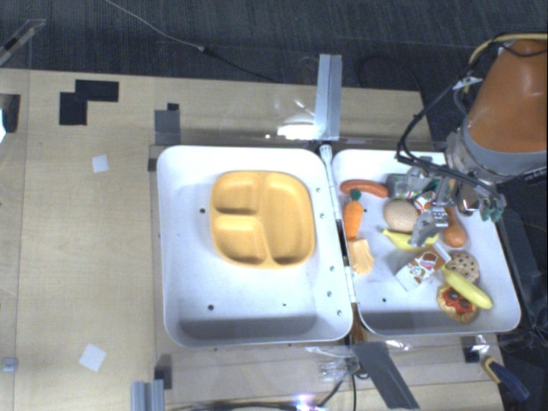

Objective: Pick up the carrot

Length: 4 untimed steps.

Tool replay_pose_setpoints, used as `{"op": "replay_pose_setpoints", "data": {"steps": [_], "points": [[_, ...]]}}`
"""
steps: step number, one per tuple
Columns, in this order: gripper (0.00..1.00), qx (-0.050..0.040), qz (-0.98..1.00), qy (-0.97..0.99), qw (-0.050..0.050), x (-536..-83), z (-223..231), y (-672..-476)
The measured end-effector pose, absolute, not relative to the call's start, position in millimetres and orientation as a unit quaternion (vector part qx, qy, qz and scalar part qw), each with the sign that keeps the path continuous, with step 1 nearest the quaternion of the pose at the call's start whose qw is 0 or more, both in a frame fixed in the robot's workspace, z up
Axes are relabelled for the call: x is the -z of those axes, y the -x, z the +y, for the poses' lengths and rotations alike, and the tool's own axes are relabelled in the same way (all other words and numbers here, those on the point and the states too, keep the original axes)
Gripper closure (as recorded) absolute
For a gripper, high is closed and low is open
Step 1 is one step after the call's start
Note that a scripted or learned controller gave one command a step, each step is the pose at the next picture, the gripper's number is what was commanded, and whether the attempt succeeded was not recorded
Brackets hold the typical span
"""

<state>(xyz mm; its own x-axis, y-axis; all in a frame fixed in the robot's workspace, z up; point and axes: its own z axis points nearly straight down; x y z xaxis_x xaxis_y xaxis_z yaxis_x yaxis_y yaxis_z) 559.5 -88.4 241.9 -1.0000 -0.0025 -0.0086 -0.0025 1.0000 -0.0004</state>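
Two white bins on the counter. The left bin (184,255) has one yellow divided plate (259,217). In the right bin (505,306), one carrot (352,216) lies by the left wall, a sausage (364,187) just beyond it and a cheese wedge (361,256) just nearer. There are two bananas (468,291) and one cookie (462,265) too. The tool (431,221) hangs right of the carrot; can't tell how wide it is.

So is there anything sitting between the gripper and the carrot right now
Partly. The two-finger gripper hovers over the right white bin, and a round tan bun lies between it and the small orange carrot with a green top. From above, nothing covers the carrot; a red sausage lies just beyond it.
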Motion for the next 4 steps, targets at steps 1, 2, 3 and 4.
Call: {"op": "replay_pose_setpoints", "data": {"steps": [1,2,3,4], "points": [[0.00,-0.0003,0.999,0.042,0.001,-144,-102,-514.8],[0.00,-0.0003,1.000,0.025,0.003,-104,-94,-494.0],[1.00,0.0007,1.000,0.028,0.009,-116,-94,-497.9],[1.00,0.0002,1.000,0.010,0.005,-132,-95,-499.9]]}}
